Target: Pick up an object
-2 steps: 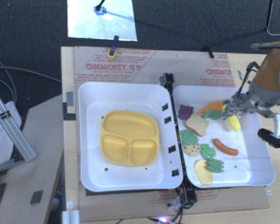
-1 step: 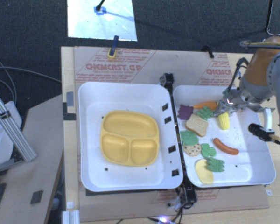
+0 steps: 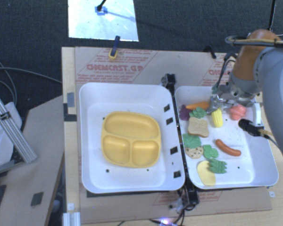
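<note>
Grey arm, orange wrist band, metallic gripper

Two bins side by side on bench, left bin holding divided tray at centre, right bin holding toy foods, corn cob far, bread slice left of it, sausage nearer, cookie left of sausage, gripper just behind corn cob.
</note>
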Controlling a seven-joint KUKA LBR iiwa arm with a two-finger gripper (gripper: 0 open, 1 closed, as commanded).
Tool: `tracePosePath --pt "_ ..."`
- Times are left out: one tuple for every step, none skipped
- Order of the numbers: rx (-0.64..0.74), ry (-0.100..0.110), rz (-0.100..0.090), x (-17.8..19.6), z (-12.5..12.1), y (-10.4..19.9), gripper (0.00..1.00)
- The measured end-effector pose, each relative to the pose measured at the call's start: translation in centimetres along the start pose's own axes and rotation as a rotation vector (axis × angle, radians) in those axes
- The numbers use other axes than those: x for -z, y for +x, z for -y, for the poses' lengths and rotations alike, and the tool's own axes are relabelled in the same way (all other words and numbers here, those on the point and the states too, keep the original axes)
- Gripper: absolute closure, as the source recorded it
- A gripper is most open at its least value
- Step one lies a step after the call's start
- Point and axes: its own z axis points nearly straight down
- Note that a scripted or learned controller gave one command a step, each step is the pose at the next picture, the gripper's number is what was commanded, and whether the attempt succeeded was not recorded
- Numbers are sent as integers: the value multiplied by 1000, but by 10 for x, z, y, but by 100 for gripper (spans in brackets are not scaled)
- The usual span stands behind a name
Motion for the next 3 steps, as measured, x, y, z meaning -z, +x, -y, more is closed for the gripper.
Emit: tracePosePath --pt "0 -42 -9 -3 25 50 100" --pt "9 -50 -16 104 23 108 100" --pt "9 -46 -17 182 54 164 100"
